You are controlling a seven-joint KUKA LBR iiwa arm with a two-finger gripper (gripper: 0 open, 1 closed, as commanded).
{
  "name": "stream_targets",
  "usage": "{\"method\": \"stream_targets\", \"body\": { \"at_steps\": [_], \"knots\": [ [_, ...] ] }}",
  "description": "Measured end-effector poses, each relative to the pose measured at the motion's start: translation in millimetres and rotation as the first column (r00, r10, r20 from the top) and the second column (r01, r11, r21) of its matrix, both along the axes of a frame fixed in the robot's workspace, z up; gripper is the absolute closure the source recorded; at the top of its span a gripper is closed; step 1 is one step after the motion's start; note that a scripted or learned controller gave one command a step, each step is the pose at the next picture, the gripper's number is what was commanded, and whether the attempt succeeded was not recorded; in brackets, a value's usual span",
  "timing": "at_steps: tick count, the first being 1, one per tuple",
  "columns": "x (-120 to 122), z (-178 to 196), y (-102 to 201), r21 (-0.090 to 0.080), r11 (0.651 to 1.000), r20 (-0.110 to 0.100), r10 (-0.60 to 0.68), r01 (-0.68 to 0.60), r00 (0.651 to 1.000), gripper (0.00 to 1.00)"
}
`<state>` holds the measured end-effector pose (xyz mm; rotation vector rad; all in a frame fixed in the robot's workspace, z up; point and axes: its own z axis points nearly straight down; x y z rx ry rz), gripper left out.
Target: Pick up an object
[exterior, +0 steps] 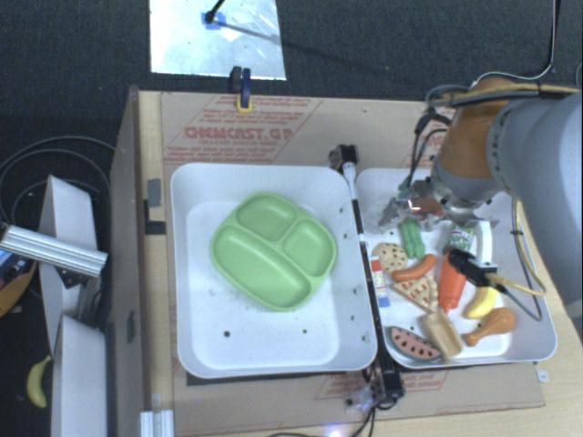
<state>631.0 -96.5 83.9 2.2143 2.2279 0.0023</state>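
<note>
Grey and orange-banded, the arm reached in over the right-hand bin (547, 340), its gripper (412, 209) low above a green toy vegetable (413, 238) among the play food, near a sausage (418, 268) and a carrot (451, 283). Whether the fingers were spread or closed could not be told. The approach looked in hand; next, a firm close and lift.
</note>
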Motion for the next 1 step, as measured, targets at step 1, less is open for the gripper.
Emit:
{"method": "stream_targets", "body": {
  "at_steps": [1],
  "knots": [
    [1.1, 11.8, -1.8, 0.000, 1.000, 0.003, -0.001, 0.001, 1.000, 1.00]
  ]
}}
